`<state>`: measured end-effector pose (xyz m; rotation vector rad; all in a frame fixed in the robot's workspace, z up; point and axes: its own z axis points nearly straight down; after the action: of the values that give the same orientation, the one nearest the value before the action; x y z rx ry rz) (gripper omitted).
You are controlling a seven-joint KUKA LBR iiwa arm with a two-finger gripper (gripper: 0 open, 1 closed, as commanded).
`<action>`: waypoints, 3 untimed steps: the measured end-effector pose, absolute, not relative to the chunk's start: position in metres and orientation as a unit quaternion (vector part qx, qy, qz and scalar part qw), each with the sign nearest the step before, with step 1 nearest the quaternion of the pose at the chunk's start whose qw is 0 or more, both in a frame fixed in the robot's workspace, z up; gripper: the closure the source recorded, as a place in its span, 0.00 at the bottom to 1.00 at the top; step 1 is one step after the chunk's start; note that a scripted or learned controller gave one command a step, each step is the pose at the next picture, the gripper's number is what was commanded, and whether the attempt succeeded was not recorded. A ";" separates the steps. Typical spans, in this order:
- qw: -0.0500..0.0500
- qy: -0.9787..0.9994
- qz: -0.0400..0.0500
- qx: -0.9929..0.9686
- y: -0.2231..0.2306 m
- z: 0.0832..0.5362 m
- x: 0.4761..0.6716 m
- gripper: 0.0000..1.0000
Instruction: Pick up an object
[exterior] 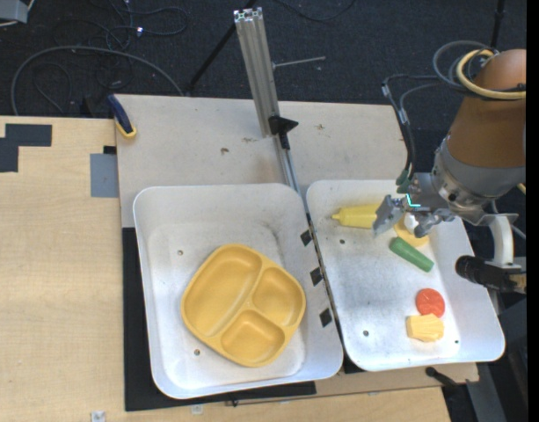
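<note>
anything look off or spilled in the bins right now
Nothing stands out. The yellow divided plate lies flat in the left bin; the right bin holds a few toy foods, with the end effector low over them.

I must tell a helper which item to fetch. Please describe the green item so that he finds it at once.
Look in the right bin, near its far end beside the gripper. The green stick lies there at a slant, just nearer than the yellow corn. It is the one green thing in the bin.

Glossy yellow plastic tray point(244, 304), scuffed matt white bins point(155, 236)
</note>
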<state>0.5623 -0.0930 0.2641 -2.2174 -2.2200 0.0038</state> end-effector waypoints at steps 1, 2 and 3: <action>0.002 -0.708 0.001 -0.707 -0.093 0.264 0.563 0.00; 0.003 -0.707 0.002 -0.707 -0.093 0.220 0.567 0.00; 0.004 -0.707 0.003 -0.707 -0.092 0.155 0.562 0.00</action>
<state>0.5616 -0.0925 0.1553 -2.2162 -2.2158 0.0090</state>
